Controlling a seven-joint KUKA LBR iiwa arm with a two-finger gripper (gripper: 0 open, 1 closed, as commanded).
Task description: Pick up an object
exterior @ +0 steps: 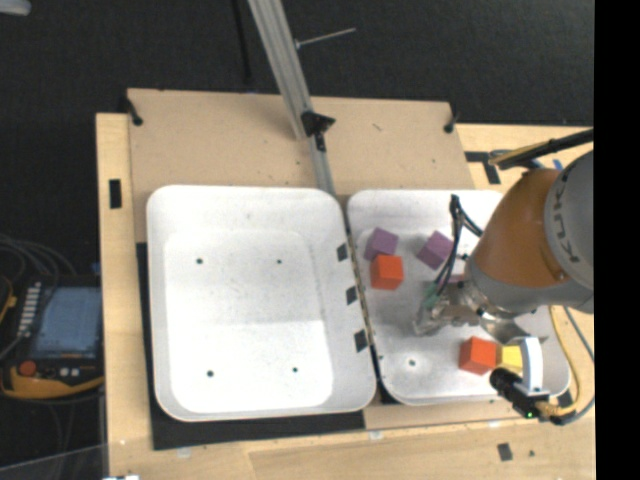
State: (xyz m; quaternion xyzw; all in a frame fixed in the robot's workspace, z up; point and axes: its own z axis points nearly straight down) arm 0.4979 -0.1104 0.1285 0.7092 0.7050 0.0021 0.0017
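The right bin [400, 383] holds two purple blocks [382, 241] [436, 249], an orange block [388, 271] near its left wall, a second orange block [479, 355] and a yellow piece [513, 355] at the front right. My gripper [436, 315] reaches down into the middle of this bin, below the arm's orange band. It sits between the purple block on the right and the front orange block. Nothing shows between its fingers, and the wrist hides how they stand.
The left bin [170, 268] lies beside the right one on the wooden bench. A slanted metal rail [285, 58] rises from the back between the bins. A control pendant [55, 333] sits off the bench at the left.
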